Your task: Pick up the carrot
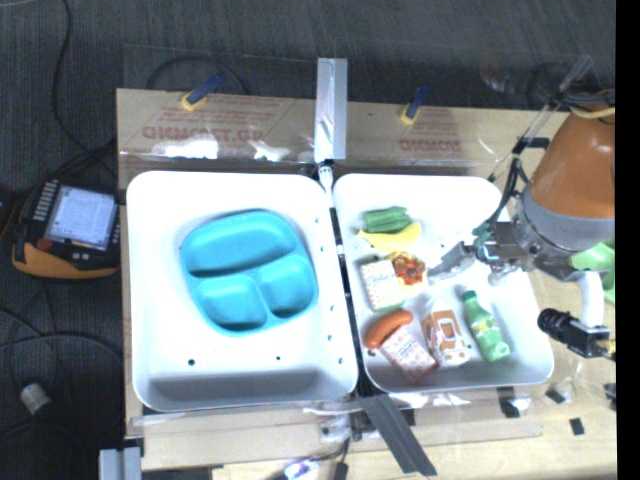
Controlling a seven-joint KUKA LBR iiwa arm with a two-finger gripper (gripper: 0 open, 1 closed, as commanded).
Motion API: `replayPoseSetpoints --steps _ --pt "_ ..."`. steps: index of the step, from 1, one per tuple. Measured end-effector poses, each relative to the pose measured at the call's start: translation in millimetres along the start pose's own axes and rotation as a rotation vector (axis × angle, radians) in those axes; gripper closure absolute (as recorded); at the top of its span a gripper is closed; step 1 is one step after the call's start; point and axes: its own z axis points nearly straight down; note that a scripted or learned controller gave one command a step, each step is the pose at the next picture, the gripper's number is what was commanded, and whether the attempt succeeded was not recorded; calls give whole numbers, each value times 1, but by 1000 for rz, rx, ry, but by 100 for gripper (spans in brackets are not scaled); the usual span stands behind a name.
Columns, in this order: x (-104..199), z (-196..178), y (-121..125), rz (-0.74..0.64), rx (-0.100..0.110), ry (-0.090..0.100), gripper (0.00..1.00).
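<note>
A wooden bench (250,128) stands on a dark carpet floor, and it bears two shallow white bins side by side. The left white bin (160,368) holds a blue plastic tray with three parts (250,268). The right white bin (530,368) is full of toy food — a green pepper (386,218), a yellow banana (392,235), a pale square cracker (378,282), a small red and orange toy (407,266), two little snack boxes (428,341) and a green bottle (483,323). The orange carrot (388,327) lies near the bin's left side, just below the cracker. The grey arm's gripper (455,257) hovers above the bin, right of the red toy and well apart from the carrot — I cannot tell how it is set.
</note>
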Motion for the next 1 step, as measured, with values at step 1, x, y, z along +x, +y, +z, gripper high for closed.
replayPoseSetpoints --steps 1 --pt "79 41 1 217 3 0 0"
